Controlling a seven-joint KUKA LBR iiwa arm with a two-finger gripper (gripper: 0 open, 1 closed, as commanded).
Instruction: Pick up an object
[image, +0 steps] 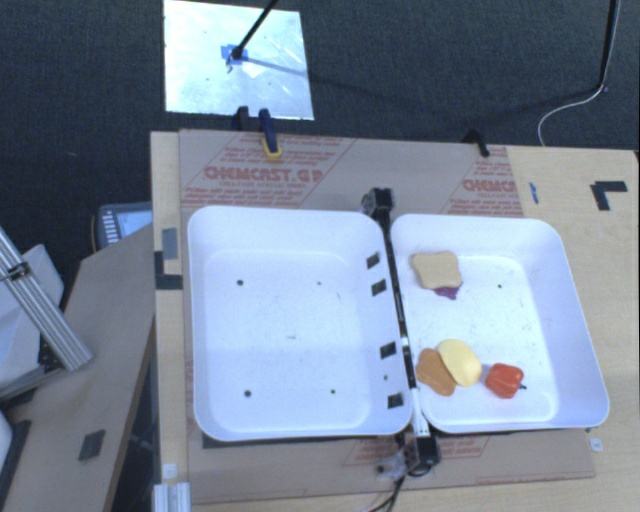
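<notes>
Your candidates all lie in the right bin (560, 300). A tan, bread-like piece (436, 268) rests near the bin's upper left corner, with a small purple object (448, 292) peeking out from under its lower edge, touching it. Toward the bin's near edge you have a pale yellow, lemon-like object (460, 361) lying against an orange piece (435, 372) on its left, the two in contact. Just beside them on the right sits a red pepper-like item (504, 379), slightly apart from the yellow one. The left bin (290, 320) adjoins along a clipped black seam. Both bins sit on a cardboard sheet (300, 172) on the table (110, 330). You cannot tell the gripper's state here.
</notes>
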